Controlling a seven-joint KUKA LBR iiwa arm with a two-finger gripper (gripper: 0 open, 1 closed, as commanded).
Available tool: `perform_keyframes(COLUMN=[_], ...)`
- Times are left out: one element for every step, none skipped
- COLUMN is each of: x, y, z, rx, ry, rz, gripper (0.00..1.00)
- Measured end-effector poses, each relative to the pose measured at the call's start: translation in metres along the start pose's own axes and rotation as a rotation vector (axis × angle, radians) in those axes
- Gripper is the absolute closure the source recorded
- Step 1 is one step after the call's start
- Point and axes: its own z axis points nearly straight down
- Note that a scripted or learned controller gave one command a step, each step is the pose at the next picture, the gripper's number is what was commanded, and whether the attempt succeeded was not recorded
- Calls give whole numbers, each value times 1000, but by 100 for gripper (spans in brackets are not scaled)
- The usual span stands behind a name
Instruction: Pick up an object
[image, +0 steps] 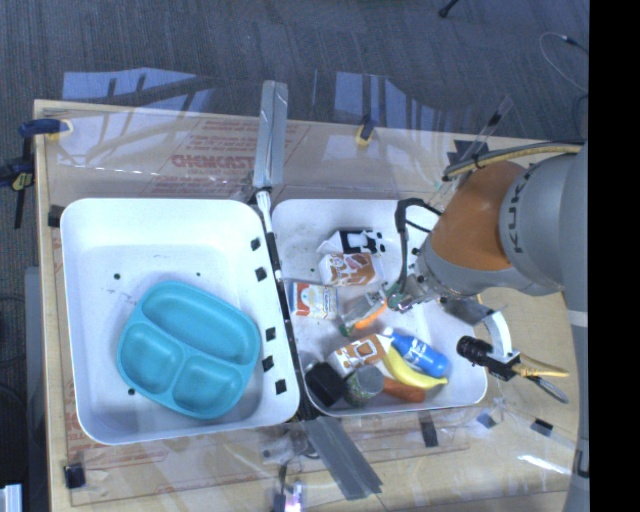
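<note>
Right bin (300, 215) was seen crowded along its near wall; open floor remained only at its far left. Left bin (90, 250) was occupied by a blue divided tray (190, 347), with room left along the far side. Gripper (392, 298) was lowered mid-bin by an orange carrot (368, 317); its state could not be told. A banana (408, 373) lay long axis left-right beside the blue bottle (420, 352).

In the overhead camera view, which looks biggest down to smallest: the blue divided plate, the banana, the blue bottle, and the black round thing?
1. Blue divided plate, by far the largest.
2. Banana.
3. Blue bottle and black round thing look about alike; both are partly hidden, so no ranking.
</note>
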Motion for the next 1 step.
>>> perform_keyframes(x=[1], y=[-1], z=[-8], rx=[7], ry=[4], rz=[-6], gripper=[100])
